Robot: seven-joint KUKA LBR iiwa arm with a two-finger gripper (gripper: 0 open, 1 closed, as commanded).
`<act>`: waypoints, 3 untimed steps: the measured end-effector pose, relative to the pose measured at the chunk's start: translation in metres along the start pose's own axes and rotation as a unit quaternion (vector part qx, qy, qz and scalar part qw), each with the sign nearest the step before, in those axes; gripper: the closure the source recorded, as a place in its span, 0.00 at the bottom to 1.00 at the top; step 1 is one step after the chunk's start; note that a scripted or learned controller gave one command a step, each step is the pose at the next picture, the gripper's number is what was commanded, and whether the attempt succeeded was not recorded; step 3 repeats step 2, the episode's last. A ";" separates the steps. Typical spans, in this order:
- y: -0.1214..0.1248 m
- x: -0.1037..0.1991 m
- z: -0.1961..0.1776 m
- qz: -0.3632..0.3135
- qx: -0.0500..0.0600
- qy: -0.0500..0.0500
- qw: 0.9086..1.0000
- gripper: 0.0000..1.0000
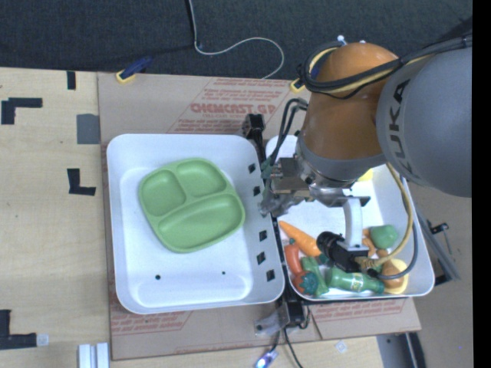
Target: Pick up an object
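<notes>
Camera view: hand [278, 194] at right bin [421, 271]'s left wall, beside orange carrot [301, 238]

Even overhead light, soft shadows, slightly soft focus

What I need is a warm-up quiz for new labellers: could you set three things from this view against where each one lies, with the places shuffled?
Things:
1. green divided plate
2. orange carrot
3. thin white cable

Places:
A. in the right-hand bin, among other toys
B. on the dark surface beyond the bench
C. in the left-hand bin

Pairs: 1-C, 2-A, 3-B
</notes>
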State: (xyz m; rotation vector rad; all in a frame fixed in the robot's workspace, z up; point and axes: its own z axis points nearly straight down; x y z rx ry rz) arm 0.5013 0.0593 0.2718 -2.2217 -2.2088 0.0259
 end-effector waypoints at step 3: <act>-0.020 0.009 -0.155 -0.006 -0.011 0.003 1.000 1.00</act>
